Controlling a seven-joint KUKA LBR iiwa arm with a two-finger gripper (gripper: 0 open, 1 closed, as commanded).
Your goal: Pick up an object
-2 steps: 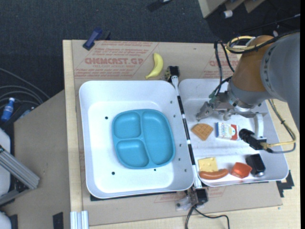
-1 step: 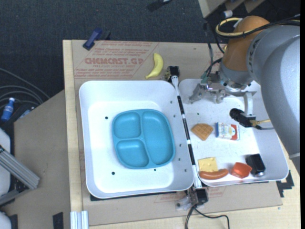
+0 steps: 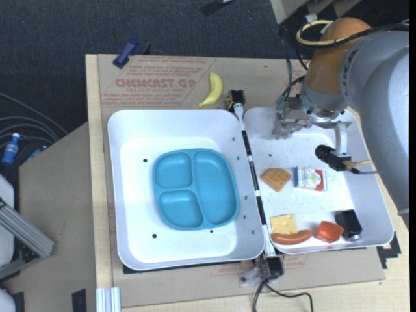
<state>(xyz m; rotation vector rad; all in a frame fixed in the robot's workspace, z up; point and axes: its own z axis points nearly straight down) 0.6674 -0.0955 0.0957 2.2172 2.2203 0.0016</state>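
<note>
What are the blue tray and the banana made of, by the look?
Blue tray: likely moulded plastic, smooth with a soft sheen, rounded compartment walls, one even colour. Banana: probably a plastic or foam toy; uniform yellow, no spots or bruising. Too small to be sure.

The tool (image 3: 289, 123) is seen at 12 o'clock of the right bin (image 3: 370, 229). A cracker (image 3: 276, 179) is placed at its centre, a small carton (image 3: 309, 179) just beside. A blue tray (image 3: 194, 188) is laid in the left bin (image 3: 130, 142).
</note>
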